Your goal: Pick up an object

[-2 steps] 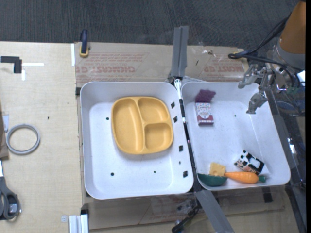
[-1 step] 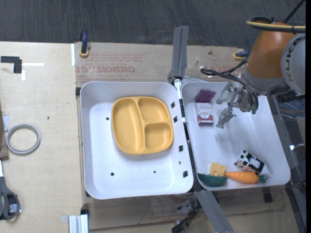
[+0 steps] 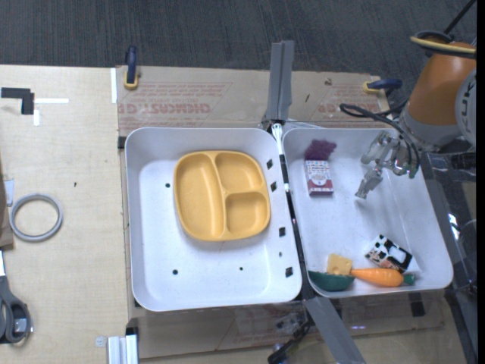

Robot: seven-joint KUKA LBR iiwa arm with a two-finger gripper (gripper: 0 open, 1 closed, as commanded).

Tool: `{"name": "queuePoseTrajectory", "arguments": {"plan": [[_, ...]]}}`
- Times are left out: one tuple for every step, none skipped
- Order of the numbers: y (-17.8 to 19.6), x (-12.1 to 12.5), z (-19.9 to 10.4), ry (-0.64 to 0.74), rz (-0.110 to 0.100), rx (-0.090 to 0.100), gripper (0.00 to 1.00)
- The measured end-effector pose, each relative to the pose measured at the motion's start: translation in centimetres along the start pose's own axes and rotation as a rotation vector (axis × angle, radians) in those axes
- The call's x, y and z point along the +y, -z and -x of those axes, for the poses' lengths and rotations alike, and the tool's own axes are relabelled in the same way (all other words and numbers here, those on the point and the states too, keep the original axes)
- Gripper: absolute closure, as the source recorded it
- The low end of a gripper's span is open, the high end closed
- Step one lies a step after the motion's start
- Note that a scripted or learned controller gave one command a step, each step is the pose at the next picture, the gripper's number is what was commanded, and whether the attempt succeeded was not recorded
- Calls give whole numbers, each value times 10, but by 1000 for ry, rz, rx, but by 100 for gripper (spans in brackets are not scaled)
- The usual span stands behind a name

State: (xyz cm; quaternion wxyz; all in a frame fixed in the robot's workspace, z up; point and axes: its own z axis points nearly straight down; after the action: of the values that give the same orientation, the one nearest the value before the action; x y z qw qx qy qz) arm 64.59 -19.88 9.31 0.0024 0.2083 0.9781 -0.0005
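My gripper hangs over the upper right part of the right bin, open, with nothing between its fingers. To its left lies a small red and white box with a purple bunch just above it. Along the bin's near edge lie an orange carrot, a yellow wedge, a green piece and a black and white patterned object. All of these lie apart from the gripper.
The left bin holds a yellow divided plate. A grey divider runs between the bins. On the bench at left lie a grey tape ring and scissors. Blue clamps sit at the back edge.
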Motion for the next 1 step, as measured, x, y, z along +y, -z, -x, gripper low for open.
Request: {"name": "queuePoseTrajectory", "arguments": {"plan": [[77,39,-28,-382,-1,1,0]]}}
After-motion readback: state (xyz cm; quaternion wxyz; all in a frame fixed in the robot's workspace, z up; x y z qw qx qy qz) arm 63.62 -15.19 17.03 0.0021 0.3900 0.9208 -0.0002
